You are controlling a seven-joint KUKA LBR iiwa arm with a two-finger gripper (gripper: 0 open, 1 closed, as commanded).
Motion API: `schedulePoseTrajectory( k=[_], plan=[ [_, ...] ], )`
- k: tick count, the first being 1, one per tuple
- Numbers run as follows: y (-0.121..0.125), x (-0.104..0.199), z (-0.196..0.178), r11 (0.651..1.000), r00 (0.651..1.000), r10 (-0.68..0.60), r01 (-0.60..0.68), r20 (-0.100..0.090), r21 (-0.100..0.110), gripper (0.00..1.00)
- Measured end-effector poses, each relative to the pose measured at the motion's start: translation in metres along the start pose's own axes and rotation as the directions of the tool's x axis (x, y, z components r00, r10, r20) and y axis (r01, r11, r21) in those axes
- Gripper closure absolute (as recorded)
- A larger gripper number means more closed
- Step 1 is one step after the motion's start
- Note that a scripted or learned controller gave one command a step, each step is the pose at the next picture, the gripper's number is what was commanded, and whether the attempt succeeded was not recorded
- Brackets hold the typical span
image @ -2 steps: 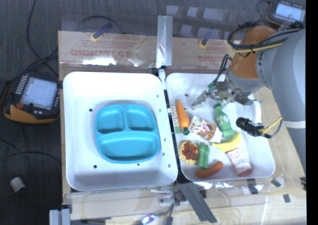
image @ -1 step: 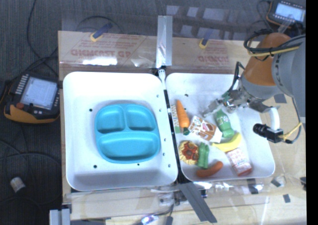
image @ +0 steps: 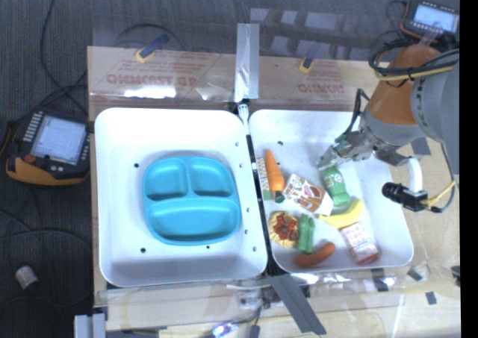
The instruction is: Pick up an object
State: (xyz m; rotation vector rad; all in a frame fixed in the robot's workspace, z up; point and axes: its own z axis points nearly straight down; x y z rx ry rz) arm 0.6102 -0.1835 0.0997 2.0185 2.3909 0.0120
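Scene: a grey arm with an orange band reaches in from the right over the surface (image: 172, 75), which carries two shallow white bins side by side.
Left bin (image: 119, 135): holds a blue divided tray (image: 193, 198) and nothing else that can be made out.
Right bin (image: 299, 131): toy food crowded in its lower half, including a carrot (image: 274, 171), a printed carton (image: 305, 195), a green bottle (image: 336, 186), a banana (image: 345, 216), a pizza slice (image: 283, 227), a sausage (image: 315, 254) and a pink-and-white packet (image: 358, 242).
Tool (image: 337, 154): low over the right bin's upper middle, just above the green bottle; nothing is seen between its tips, and whether they are spread or closed cannot be told from this angle.
Likely target: the green bottle, nearest the tool, lying beside the carton and touching the banana.
Progress: judged early; no object looks lifted yet.
Risk, crowding: the bottle's neighbours press close, so a descending tip could land on the banana or carton and shove the pile instead of gripping.
Risk, shape: a rounded bottle may roll or squirt free if caught off-centre.
Risk, wall: a grasp that drifts could close on bare bin floor.
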Motion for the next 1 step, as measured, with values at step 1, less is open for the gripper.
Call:
schedulePoseTrajectory(
  k=[1],
  plan=[
    [0.0207, 0.0393, -0.1114, 0.958, 0.958, 0.288, -0.288, 0.002, 0.017, 1.0]
  ],
)
